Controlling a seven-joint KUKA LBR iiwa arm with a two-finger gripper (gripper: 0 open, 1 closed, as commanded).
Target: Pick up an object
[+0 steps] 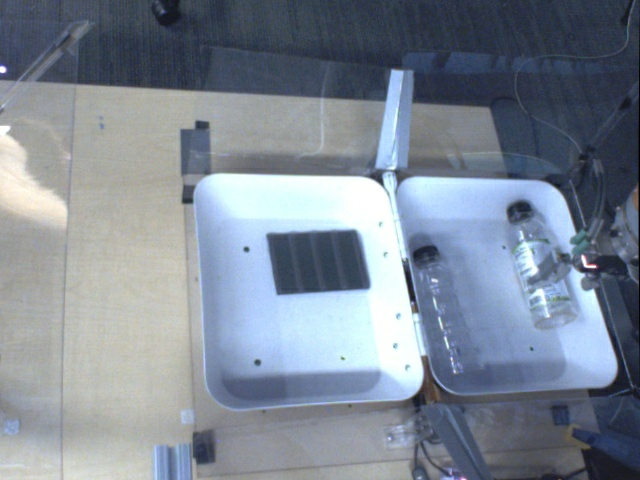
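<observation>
Two clear plastic bottles with black caps lie in the right bin (480,193), and either may serve as the object to be picked. The first bottle (538,268) lies near that bin's right wall, cap toward the far rim, body running toward the near rim; it carries a label with green print about its middle. The second bottle (437,308) lies along the right bin's left wall, just beside it, cap likewise toward the far rim and body stretching to the near side; it appears unlabelled, though its clear body is faint against the white floor and this cannot be confirmed. The two bottles are well apart, with bare bin floor between them. The gripper (590,260) is seen at the right bin's right rim, just beside the labelled bottle, with a small red light and a green part showing on it; whether it touches the bottle cannot be told, and the state of its jaws cannot be told from this view. No bottle is seen between them. To the left of the right bin, touching it edge to edge, stands the left bin (230,268), which holds a dark ribbed rectangular pad (318,262) lying flat near its centre. Both bins rest on a pale wooden bench (110,298).
</observation>
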